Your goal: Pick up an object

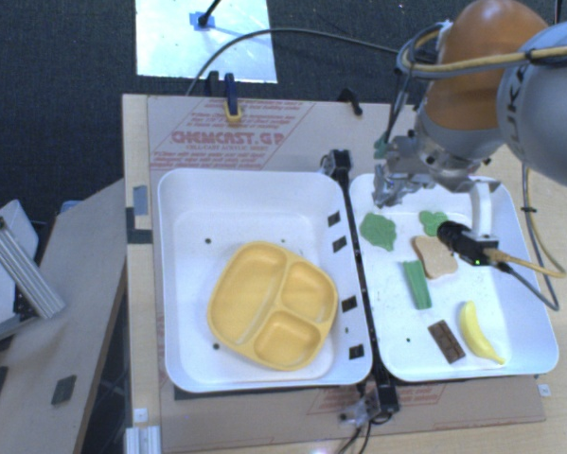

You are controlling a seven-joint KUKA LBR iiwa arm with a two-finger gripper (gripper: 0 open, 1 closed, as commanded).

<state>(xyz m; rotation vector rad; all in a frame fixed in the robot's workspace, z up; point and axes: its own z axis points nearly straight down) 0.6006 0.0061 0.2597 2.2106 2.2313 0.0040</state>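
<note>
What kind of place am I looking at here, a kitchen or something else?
Most likely a robotics lab bench, not a kitchen. A robot arm reaches over two white bins, the food is toys, such as a banana and a yellow divided tray, and cables trail across the bench.

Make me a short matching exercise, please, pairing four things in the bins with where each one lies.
Things:
1. tray
2. banana
3. brown bar
4. green stick

Places:
A. right bin, near corner, close to the right wall
B. right bin, middle, just left of the toast
C. left bin
D. right bin, near edge, just left of the banana

Pairs: 1-C, 2-A, 3-D, 4-B
</note>
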